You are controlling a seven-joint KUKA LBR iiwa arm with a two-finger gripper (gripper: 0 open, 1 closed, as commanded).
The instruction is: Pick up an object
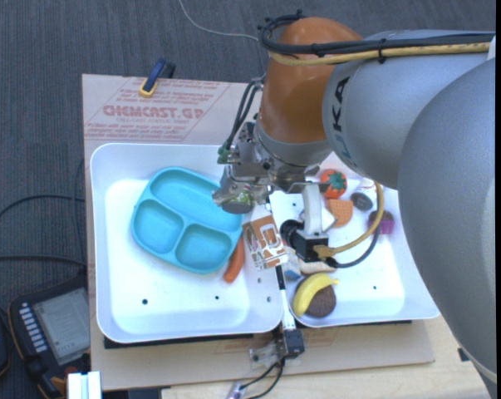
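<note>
My gripper (238, 193) hangs low over the right rim of a blue three-compartment plate (179, 227) in the left bin (105, 248). Something small and greenish shows at the gripper's tip, but I cannot tell whether it is held. An orange carrot-like stick (233, 266) lies just past the plate's lower right corner. An orange-and-white patterned card (265, 244) rests on the divide between the bins. The arm's wrist hides the upper part of the right bin.
The right bin (383, 293) holds a yellow banana (313, 287) against a brown ball (321, 304), a red fruit (333, 181), an orange piece (341, 213), a grey lump (362, 199) and a purple item (387, 223). A blue clip (154, 76) lies on the cardboard behind.
</note>
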